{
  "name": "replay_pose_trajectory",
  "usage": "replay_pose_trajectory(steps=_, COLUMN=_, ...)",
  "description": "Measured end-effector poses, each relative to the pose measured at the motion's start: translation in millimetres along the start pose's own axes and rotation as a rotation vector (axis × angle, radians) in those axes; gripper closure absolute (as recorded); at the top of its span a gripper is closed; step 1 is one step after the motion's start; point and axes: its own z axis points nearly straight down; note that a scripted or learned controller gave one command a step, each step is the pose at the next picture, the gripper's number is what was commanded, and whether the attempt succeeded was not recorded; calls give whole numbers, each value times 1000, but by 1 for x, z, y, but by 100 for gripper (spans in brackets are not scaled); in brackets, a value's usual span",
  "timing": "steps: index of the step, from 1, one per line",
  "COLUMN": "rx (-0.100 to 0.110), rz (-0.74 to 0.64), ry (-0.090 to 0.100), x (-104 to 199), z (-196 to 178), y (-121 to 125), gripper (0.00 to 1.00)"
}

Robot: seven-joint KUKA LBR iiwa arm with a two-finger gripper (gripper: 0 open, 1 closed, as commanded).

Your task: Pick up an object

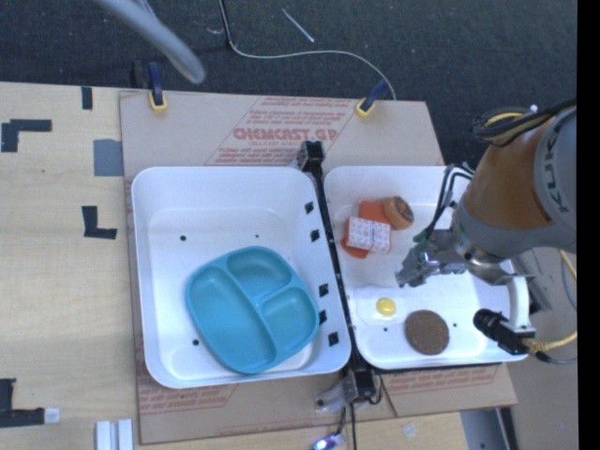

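Note:
The right bin (469,350) holds an orange and white carton (367,235), a small brown bun-like piece (398,212) beside it, a fried egg toy (381,307) and a round brown patty (427,332). My gripper (412,270) hangs over the middle of this bin, right of the carton and above the egg and patty. Nothing shows between its fingers. The grey arm with its orange band (511,190) comes in from the right and covers the bin's right side.
The left bin (159,204) holds a blue divided plate (251,307). A black divider (323,242) runs between the bins. Cardboard lies under both bins, clamped at the back, with a thin cable beyond it.

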Motion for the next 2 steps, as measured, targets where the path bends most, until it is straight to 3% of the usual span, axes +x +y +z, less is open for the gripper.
replay_pose_trajectory(steps=1, rx=-1, rz=-1, ry=-1, x=-1, z=-57, y=7, gripper=100)
replay_pose_trajectory(steps=2, rx=4, rz=0, ry=1, x=-1, z=-57, y=7, gripper=100)
